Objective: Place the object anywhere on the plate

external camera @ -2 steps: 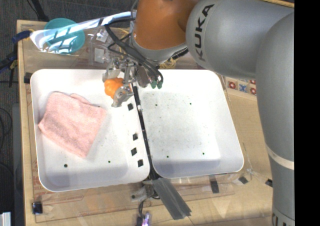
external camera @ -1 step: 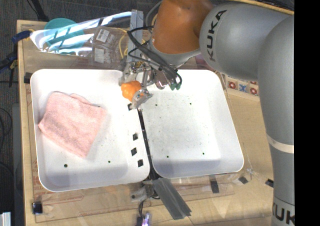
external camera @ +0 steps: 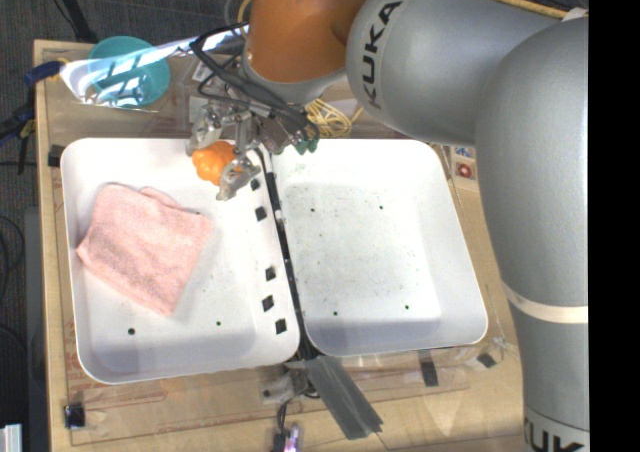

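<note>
The arm [external camera: 450,50] covers the right bin's [external camera: 375,250] far right corner and runs off the top and right edges. The gripper [external camera: 228,158] hides part of the orange object [external camera: 208,162]; how the jaws stand cannot be told. The teal thing [external camera: 125,70] on the bench [external camera: 45,240] is blurred by glare.

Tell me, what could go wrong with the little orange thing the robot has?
The orange object sits at the tool, seemingly between its fingers, above the left bin. If the grip is weak, it may drop and roll off. The pink cloth lies just below, so it could land there and not on a plate. I see no plate to aim for.
</note>
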You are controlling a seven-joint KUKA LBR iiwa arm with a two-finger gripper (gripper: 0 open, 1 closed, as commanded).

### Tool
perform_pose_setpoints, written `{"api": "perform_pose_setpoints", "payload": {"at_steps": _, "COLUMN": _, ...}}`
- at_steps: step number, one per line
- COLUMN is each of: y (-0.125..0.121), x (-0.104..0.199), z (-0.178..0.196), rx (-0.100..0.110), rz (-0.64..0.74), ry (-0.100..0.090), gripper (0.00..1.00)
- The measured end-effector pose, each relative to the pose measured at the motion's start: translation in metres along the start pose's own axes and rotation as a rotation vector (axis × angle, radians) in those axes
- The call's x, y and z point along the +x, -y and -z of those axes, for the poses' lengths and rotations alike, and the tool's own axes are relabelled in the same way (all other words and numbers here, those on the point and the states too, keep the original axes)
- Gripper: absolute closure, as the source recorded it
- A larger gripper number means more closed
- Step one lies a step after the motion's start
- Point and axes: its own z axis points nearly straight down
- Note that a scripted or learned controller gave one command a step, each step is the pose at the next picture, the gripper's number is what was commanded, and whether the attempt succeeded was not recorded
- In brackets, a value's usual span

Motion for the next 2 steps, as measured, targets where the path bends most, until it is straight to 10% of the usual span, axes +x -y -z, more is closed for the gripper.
{"api": "perform_pose_setpoints", "payload": {"at_steps": 1, "y": 0.067, "x": 0.033, "z": 0.043, "rx": 0.002, "rz": -0.135, "ry": 0.001, "gripper": 1.0}}
{"api": "perform_pose_setpoints", "payload": {"at_steps": 2, "y": 0.019, "x": 0.009, "z": 0.067, "rx": 0.001, "rz": 0.0, "ry": 0.002, "gripper": 1.0}}
